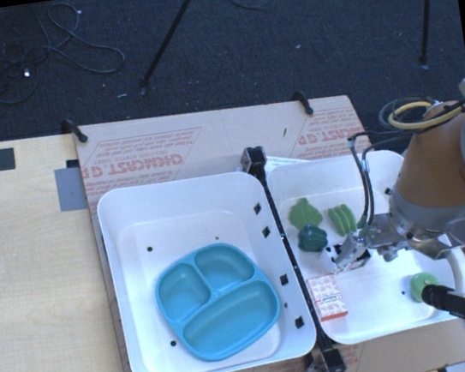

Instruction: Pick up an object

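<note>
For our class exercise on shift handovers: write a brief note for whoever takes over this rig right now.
Hand: low in the right bin, beside the dark green toy; grip state unclear.
Also there: leafy green toy, ribbed green toy, small carton. Blue plate in the left bin.
Done: nothing seen lifted. Left: grasp and raise one object.

Arm [436, 169] reaches from the right; pincer [347, 253] seemingly low, pointing left.

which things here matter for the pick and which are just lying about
Job, near the gripper: teal toy, ridged green toy, light green toy.
Lying about: blue divided plate, red-and-white packet, round green thing, floor cables.
</note>
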### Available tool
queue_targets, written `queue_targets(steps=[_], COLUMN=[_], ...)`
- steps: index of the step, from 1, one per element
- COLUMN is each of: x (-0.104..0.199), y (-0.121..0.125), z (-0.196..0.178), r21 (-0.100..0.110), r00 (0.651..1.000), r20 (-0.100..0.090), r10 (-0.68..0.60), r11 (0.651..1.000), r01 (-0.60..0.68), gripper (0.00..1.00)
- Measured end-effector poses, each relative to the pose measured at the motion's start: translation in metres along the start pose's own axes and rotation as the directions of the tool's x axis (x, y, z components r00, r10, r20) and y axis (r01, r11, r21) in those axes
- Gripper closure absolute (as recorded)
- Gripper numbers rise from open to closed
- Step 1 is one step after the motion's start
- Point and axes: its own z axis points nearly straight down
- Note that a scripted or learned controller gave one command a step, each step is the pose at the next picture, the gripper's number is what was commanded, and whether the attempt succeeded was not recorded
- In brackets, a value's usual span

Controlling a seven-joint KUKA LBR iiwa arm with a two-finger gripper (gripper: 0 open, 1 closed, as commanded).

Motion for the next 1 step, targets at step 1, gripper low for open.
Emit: queue_targets(steps=[1], x=[-0.008], y=[0.0054], z=[0.0534], r21=[-0.002], r00=[1.0], r20=[0.001], r10=[0.0], r11=[1.0], r01=[0.0], gripper=[0.0])
